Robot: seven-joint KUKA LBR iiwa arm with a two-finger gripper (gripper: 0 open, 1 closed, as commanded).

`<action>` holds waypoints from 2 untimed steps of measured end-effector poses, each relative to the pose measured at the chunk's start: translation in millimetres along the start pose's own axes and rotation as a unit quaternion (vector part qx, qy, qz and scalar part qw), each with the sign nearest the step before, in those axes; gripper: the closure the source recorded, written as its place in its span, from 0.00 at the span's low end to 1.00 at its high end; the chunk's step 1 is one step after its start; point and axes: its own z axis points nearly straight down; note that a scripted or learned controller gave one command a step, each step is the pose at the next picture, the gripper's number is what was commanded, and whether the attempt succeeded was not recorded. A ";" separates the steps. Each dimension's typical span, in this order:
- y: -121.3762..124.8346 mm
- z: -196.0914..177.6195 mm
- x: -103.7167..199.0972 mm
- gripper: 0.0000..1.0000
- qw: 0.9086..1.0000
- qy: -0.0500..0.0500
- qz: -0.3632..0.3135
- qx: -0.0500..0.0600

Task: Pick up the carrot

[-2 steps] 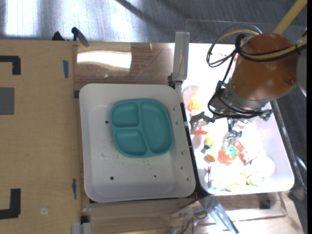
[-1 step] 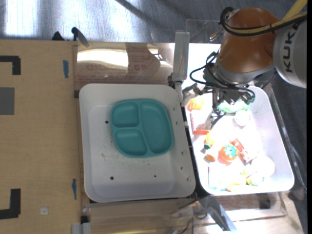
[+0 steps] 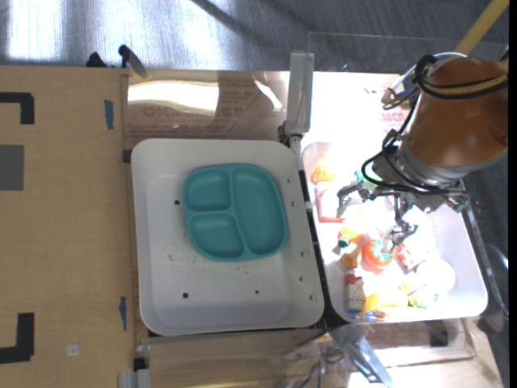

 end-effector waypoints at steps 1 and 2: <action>57.1 0.5 -58.7 0.00 0.986 -0.002 -0.166 -0.001; 100.1 0.8 -90.1 0.00 0.904 -0.003 -0.428 -0.001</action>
